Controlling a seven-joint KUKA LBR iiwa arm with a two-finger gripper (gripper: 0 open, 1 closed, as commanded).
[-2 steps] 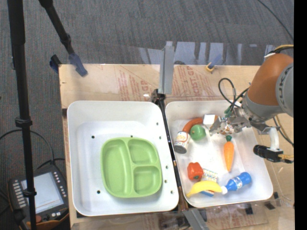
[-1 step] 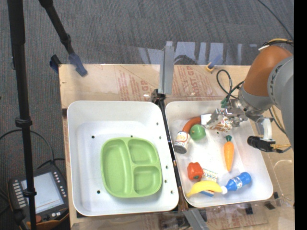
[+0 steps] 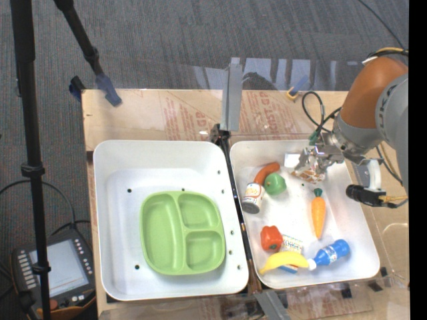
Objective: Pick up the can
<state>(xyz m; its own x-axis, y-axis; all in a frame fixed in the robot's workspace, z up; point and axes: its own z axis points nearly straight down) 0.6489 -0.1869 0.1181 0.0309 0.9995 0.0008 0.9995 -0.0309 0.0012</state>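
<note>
Approach step. Gripper (image 3: 312,162) hovers at right bin's (image 3: 363,232) far edge, well apart from can (image 3: 252,197) lying at bin's left wall beside green pepper (image 3: 275,184). Next: travel left, descend over can.

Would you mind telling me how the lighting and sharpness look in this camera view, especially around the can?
Camera view: even, soft lighting with faint shadows; the can by the right bin's left wall is small and its label unreadable; the pincer is a cluttered, slightly blurred patch; the clear panel behind the bench shows pale reflections.
</note>
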